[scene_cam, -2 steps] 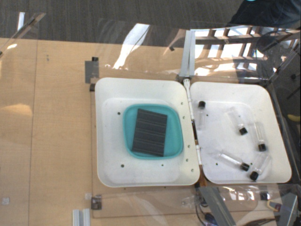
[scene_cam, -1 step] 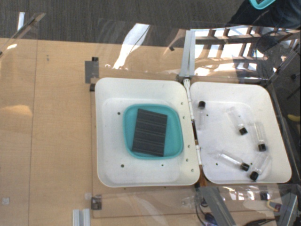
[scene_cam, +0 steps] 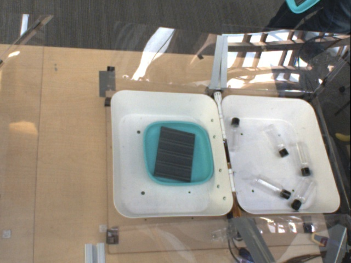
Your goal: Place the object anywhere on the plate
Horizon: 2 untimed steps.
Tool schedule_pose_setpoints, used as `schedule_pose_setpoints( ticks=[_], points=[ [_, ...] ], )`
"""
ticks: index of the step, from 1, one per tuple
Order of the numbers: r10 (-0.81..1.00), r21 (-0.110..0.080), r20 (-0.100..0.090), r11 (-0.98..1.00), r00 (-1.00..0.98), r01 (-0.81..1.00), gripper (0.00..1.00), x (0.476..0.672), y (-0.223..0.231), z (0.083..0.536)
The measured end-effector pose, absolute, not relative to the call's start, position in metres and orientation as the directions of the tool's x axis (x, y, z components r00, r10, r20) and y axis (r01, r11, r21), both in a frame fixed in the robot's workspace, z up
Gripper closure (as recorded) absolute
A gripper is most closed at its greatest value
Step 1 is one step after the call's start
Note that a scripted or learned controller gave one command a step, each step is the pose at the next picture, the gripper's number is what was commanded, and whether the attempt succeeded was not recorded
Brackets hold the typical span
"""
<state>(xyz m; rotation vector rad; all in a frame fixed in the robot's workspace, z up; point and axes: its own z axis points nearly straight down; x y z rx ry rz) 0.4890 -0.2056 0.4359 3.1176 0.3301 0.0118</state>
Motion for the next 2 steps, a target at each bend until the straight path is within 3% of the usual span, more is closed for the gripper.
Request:
schedule_pose_setpoints(
  ticks=[2],
  points=[
    [0.211,0.007,0.006,-0.978,0.978,0.211,0.00,0.4891,-0.2054,0.4359]
  ],
)
